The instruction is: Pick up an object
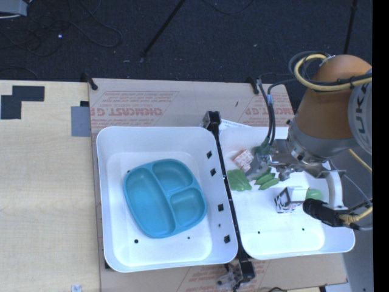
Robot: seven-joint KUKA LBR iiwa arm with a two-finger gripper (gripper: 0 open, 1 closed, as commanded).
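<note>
**Mia:** Why is the arm leaning over the right bin?

**Ben:** That bin has the small things to pick from. They all sit near its far left part, close to the wall shared by the two bins.

**Mia:** What things?

**Ben:** Some green pieces, a little pink and white packet, and a small black and white thing more toward the middle.

**Mia:** Has the tool got one?

**Ben:** I cannot tell. It sits low, right by the green pieces, but it is too dark and mixed up there to see how wide it is, or if it has anything.

**Mia:** And the blue plate?

**Ben:** It lies flat in the middle of the left bin, well apart from the arm. I think the arm is going for the green bits.
</note>
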